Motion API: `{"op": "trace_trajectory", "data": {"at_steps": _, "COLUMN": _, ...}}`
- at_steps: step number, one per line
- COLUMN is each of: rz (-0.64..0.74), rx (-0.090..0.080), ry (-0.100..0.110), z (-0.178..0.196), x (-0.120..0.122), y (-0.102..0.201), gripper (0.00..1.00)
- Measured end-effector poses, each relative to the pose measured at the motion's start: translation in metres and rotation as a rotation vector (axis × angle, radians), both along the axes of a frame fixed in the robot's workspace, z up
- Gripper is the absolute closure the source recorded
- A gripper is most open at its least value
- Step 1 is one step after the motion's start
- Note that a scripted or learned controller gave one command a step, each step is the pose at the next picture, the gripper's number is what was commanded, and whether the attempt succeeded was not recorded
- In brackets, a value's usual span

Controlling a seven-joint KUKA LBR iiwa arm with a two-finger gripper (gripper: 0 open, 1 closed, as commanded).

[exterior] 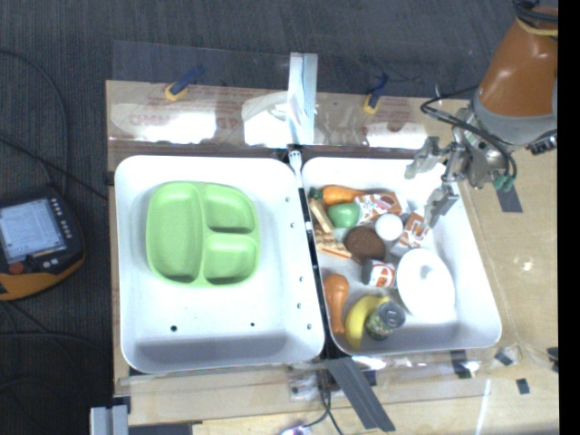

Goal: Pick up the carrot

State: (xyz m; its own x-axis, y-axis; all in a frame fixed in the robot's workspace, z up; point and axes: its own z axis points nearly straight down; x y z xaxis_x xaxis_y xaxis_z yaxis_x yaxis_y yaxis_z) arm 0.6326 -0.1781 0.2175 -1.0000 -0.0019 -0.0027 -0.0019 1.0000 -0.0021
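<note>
Camera view: you are looking down at a slant on two white bins; start at the near rim and work back toward the arm.

Near corner: a yellow banana (358,319) and a dark round can (390,319) lie at the front of the right bin (476,284), well short of the fingers.

Carrot (336,294): it sits just behind the banana, touching it, hard against the wall next to the left bin (127,270) — well away from the fingers, on their far-left side and nearer the camera.

Carrot looks: a short orange taper, smooth and matte, lying flat with its length along the wall.

Carrot handling: you should judge it light, stiff and a bit slick, likely a toy; it should not crush. Take it across its thick middle, jaws closing across its width. The wall on one side and the banana on the other leave you little room.

Second orange piece (336,193): another carrot-like shape lies at the back of the pile by a green vegetable (343,214), nearer the fingers than the first.

Middle clutter: a white bowl (426,284), a brown rounded item (364,241) and small packets sit between the carrot and the fingers.

Green tray (201,232): a divided plate in the left bin, far from the fingers.

Gripper (433,181): above the right bin's far right corner — fingers spread wide, nothing between them.
</note>
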Motion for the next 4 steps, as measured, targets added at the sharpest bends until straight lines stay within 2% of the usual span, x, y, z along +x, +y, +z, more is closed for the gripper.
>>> {"op": "trace_trajectory", "data": {"at_steps": 1, "rz": -0.116, "rx": 0.003, "ry": 0.003, "z": -0.077, "x": -0.030, "y": 0.060, "gripper": 0.00}}
{"op": "trace_trajectory", "data": {"at_steps": 2, "rz": -0.524, "rx": 0.002, "ry": -0.003, "z": -0.032, "x": 0.010, "y": 0.090, "gripper": 0.00}}
{"op": "trace_trajectory", "data": {"at_steps": 3, "rz": -0.522, "rx": 0.007, "ry": -0.039, "z": -0.095, "x": -0.015, "y": 0.077, "gripper": 0.00}}
{"op": "trace_trajectory", "data": {"at_steps": 4, "rz": -0.877, "rx": 0.002, "ry": -0.004, "z": -0.032, "x": 0.005, "y": 0.104, "gripper": 0.00}}
